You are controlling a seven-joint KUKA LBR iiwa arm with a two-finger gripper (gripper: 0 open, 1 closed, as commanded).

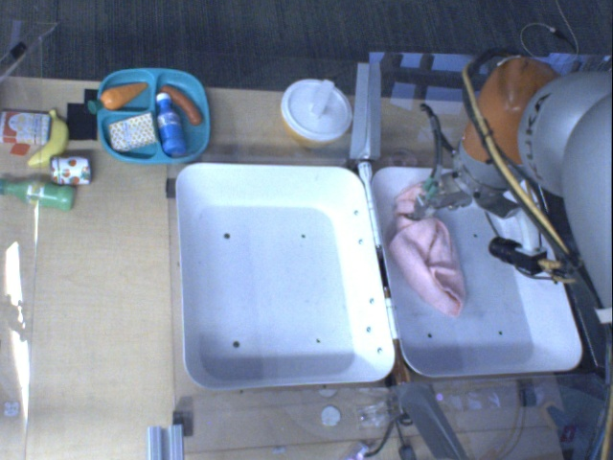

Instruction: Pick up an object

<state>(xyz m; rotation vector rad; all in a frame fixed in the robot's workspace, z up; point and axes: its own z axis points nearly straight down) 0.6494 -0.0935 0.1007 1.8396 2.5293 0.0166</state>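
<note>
Under gripper point(433, 197), pink cloth point(430, 253) lies near-vertical

pink cloth point(431, 257) | crumpled, elongated | lying in right bin point(536, 343), near its left wall

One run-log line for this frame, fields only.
arm: over right bin | pincer: at upper end of pink cloth | grasp: unconfirmed | cloth: lying in bin

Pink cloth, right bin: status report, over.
Gripper low at the cloth's top end, grasp unconfirmed. Cloth bunched along the right bin's left side. Nothing else near it.
</note>
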